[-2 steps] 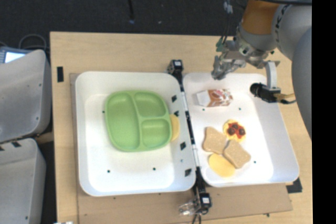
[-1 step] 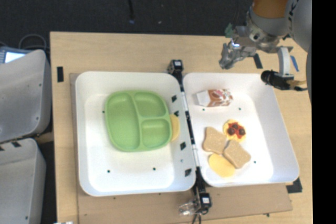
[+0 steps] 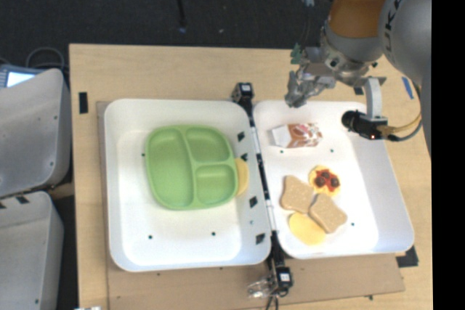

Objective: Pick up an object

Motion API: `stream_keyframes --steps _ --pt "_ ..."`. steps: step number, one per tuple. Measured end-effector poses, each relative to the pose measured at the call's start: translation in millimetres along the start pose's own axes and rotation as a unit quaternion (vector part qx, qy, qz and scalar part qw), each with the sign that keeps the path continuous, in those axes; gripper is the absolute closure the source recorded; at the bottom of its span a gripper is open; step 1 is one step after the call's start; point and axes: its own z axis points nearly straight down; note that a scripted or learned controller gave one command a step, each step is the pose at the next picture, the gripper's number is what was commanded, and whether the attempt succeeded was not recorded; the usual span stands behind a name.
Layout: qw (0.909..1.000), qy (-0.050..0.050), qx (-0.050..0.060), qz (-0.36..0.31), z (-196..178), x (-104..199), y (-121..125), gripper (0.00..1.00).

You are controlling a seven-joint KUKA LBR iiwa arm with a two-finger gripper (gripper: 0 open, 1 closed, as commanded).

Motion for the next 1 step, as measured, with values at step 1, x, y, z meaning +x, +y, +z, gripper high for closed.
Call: stream_keyframes --steps 1 --pt "1.0000 0.000 0.001 0.000 15.5 47.6 -29.4 1.00"
